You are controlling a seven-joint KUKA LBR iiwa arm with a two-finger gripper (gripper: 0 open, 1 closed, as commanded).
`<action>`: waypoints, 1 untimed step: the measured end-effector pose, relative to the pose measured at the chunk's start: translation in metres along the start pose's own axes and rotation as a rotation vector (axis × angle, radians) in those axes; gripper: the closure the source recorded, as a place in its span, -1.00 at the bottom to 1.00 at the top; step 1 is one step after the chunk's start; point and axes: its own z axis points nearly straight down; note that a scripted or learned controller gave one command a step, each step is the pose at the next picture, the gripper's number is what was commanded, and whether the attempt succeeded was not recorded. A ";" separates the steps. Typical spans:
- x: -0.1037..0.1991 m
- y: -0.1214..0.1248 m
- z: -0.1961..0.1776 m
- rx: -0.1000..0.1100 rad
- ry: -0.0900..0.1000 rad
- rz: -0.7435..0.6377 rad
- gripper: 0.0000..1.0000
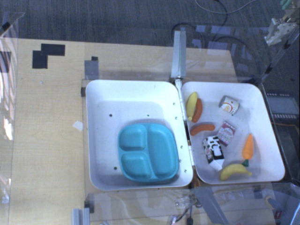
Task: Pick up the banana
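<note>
While the banana (236, 171) is lying loose at the right bin's (271, 125) near edge beside the carrot (248, 146), the gripper (280, 29) is hanging well apart, probably awaiting approach, its grip state proving impossible to tell.

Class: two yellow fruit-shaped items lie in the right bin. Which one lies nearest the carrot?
The banana at the bin's near edge, just below the carrot; the other lies by the divider.

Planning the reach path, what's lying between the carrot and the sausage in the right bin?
In the camera view, a small pink carton lies between the carrot and the sausage.
</note>
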 end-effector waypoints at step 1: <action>0.000 0.000 0.000 0.000 0.000 -0.001 -1.00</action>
